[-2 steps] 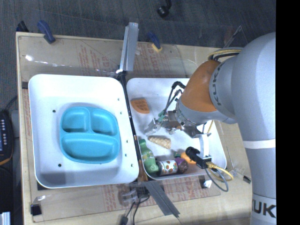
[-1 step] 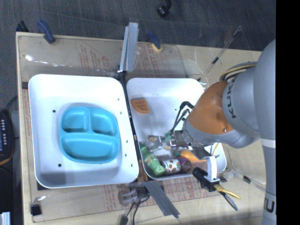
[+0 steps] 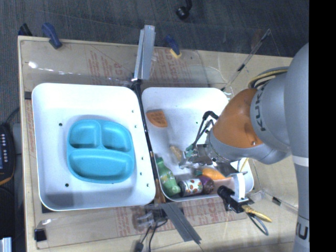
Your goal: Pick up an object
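Small objects clustered at near end of right bin [image 3: 178, 96]: orange item [image 3: 214, 174], printed can [image 3: 192, 186], green item [image 3: 167, 178], gripper [image 3: 192, 154] lowered among them, grip state cannot be determined, blue divided tray [image 3: 100, 150] in left bin [image 3: 47, 104].

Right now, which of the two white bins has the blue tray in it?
The left bin, the one farther from the arm. It holds the blue divided tray, while the right bin holds small items such as the orange piece.
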`<move>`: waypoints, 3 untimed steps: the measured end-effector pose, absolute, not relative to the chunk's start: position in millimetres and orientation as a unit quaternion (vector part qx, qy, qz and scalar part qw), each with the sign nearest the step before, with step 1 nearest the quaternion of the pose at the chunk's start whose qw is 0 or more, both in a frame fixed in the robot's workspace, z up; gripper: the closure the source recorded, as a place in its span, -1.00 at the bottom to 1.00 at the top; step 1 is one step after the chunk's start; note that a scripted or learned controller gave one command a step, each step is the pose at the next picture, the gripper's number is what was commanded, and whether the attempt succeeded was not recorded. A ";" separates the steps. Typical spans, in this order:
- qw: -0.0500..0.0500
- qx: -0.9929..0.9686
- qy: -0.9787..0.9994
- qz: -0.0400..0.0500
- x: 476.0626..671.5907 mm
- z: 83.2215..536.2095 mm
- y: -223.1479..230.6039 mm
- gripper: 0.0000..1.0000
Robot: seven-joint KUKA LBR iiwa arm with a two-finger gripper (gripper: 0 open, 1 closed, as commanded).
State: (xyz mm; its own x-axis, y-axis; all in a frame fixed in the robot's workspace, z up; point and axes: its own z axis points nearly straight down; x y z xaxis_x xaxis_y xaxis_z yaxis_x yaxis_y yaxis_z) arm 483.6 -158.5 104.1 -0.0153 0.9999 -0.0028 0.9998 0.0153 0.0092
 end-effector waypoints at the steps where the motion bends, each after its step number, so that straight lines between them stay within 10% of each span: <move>1: 0.000 0.704 0.710 0.000 509.9 205.0 -171.6 1.00; 2: 0.000 0.704 0.710 0.000 509.8 205.0 -171.6 -1.00; 3: -0.001 0.704 0.710 0.000 477.6 91.7 -175.1 -1.00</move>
